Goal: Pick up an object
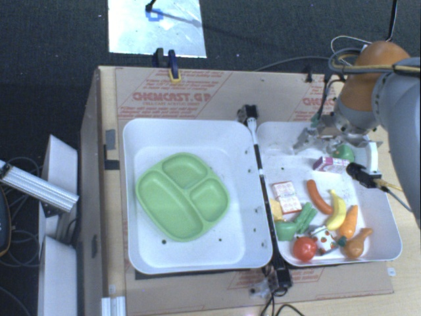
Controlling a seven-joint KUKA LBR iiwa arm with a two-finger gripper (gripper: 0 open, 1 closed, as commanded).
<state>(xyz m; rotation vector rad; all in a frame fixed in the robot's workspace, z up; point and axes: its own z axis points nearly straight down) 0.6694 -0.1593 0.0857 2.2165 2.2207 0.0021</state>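
Grey arm bowed over the far end of the right-hand bin

Grey and thick, the arm [398,104] reaches in from the view's right. Its orange band [371,61] sits high above the wrist. From there it bends steeply down, so that the hand [321,137] hangs over the far end of the right-hand bin [283,157], not far from the wall that bin shares with its neighbour. The hand points downward and leans a little toward the view's left, close above the white floor. From this slant I cannot tell whether it is released or clenched.

Just beside the hand, on its near side, lie a small purple-and-white packet [331,164] and a green object [344,153]. Whether either one touches the hand cannot be made out.

The other things crowd the near half of the same bin, all apart from the hand. A red-and-white carton [285,191] lies flat, with a yellow block [276,208] against its near edge. A green vegetable [288,229] is just nearer than that. A red tomato [304,249] rests close to the near wall. Toward the view's right lie an orange sausage [320,196], a yellow banana [337,210], an orange carrot [350,221] and an orange pear-shaped piece [356,242], packed close together.

The left-hand bin [151,143] holds a pale green divided plate [183,195], which lies flat. Both bins stand on the table [197,91], whose brown board carries red lettering.
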